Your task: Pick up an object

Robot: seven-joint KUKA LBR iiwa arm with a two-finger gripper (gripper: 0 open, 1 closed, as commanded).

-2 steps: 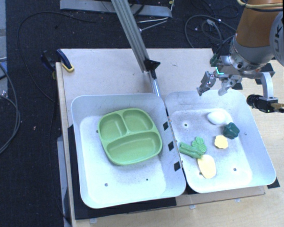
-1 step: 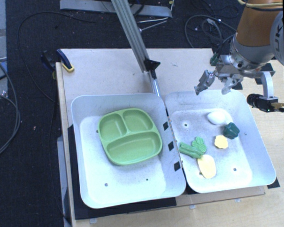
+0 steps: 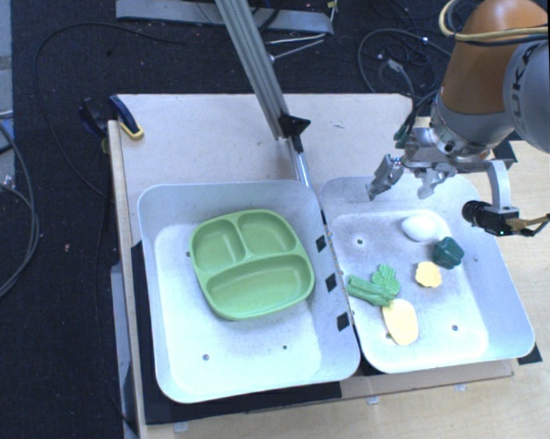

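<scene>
END EFFECTOR: fingers spread, holding nothing, above right bin far edge | TARGET: white egg just below it | ADVICE: centre over egg, descend vertically, close gently; rounded shape likely slips.

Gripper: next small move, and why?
Probably lower toward the white egg-shaped piece. The gripper hangs open above the right bin's far edge, holding nothing, and that piece lies nearest, just below it in the camera view, apart from the other toys.
</scene>
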